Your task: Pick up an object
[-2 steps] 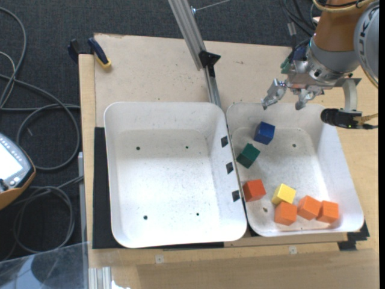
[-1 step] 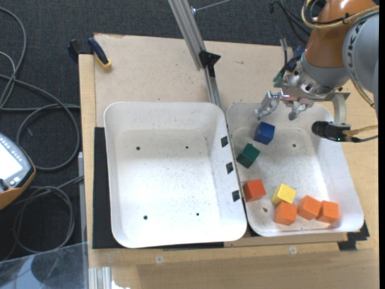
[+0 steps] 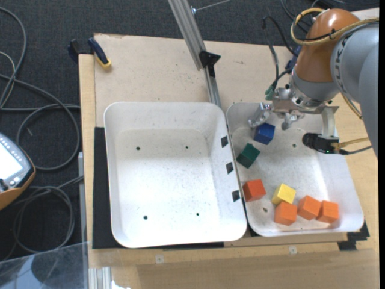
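My gripper (image 3: 274, 120) hangs over the back of the right bin (image 3: 346, 179), its two fingers spread apart and open. A blue cube (image 3: 264, 133) lies just below the left finger (image 3: 259, 120), on the bin floor and not between the fingers. A dark green cube (image 3: 248, 155) sits a little nearer the front, close to the bin's left wall. Along the front of the right bin lie a red-orange cube (image 3: 254, 189), a yellow cube (image 3: 284, 194) and three orange cubes (image 3: 286, 213) (image 3: 310, 207) (image 3: 329, 211).
The left bin (image 3: 111, 161) stands beside the right one, with black clips along the shared wall (image 3: 229, 167). A slanted metal rail (image 3: 192, 35) crosses the bench behind the bins. Cables trail by the wrist at the right.
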### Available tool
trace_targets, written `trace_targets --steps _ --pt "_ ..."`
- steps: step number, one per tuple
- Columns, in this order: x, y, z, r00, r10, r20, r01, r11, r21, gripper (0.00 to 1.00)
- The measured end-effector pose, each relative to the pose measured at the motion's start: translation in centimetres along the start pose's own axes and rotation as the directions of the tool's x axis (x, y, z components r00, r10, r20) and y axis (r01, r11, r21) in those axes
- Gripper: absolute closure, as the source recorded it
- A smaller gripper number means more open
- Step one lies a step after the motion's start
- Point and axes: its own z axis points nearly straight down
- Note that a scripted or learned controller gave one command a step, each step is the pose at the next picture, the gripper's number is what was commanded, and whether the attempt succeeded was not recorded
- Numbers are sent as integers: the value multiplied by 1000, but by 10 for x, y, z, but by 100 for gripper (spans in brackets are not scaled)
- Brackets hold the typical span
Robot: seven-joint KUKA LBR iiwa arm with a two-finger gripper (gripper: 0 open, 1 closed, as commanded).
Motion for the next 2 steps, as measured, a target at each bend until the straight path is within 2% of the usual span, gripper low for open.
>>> trace_targets --steps 1,2 --pt "0 2 -15 1000 0 1 0 1000 -9 100" --pt "6 4 -61 1000 -2 2 2 1000 -14 100"
